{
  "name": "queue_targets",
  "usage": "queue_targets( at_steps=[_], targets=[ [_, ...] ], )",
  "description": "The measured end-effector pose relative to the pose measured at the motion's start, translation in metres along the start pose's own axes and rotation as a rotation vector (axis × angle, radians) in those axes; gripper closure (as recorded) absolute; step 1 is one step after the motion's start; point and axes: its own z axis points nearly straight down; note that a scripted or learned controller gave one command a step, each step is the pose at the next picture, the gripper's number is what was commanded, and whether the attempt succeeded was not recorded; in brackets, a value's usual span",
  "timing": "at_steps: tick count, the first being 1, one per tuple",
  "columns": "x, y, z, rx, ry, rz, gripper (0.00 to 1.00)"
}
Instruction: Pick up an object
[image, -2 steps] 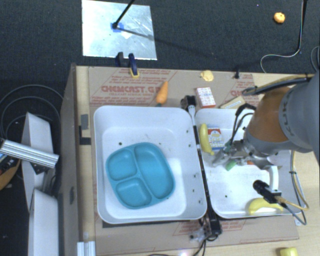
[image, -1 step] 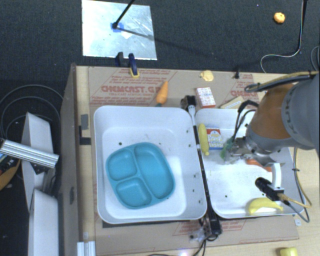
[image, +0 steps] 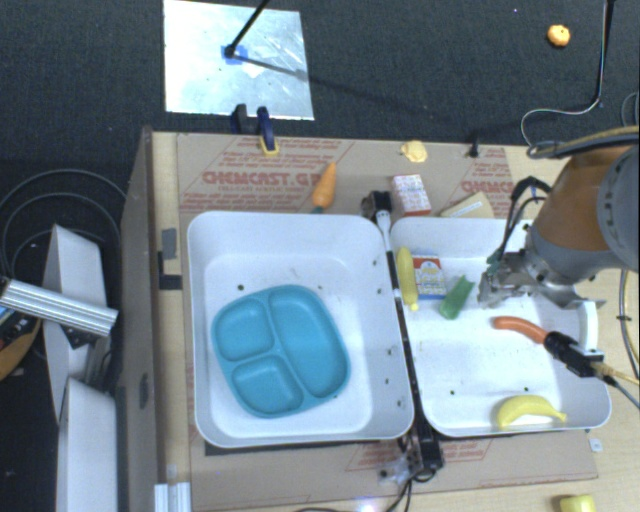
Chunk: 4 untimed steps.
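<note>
With its grip state impossible to tell, the gripper (image: 497, 285) near the right bin's (image: 470, 425) far edge should drop squarely over the green block (image: 457, 298).

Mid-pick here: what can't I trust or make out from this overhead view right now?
- gripper: small and blurred; its grasp state is unreadable.
- arm: cut off by the right edge.
- small box in the right bin: label too small to read.
- hot dog: right end hidden behind a black fitting.
- yellow object: cut off by the bottom edge.
</note>
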Motion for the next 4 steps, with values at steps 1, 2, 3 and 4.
queue_targets(
  at_steps=[1, 2, 3, 4],
  targets=[
    [-0.009, -0.028, 0.008, 0.007, 0.002, 0.000, 1.00],
    [-0.058, -0.040, -0.016, 0.002, -0.001, 0.002, 1.00],
    [-0.022, -0.037, -0.034, 0.002, 0.003, -0.008, 1.00],
    [0.007, -0.056, -0.054, 0.004, 0.004, -0.008, 1.00]
  ],
)
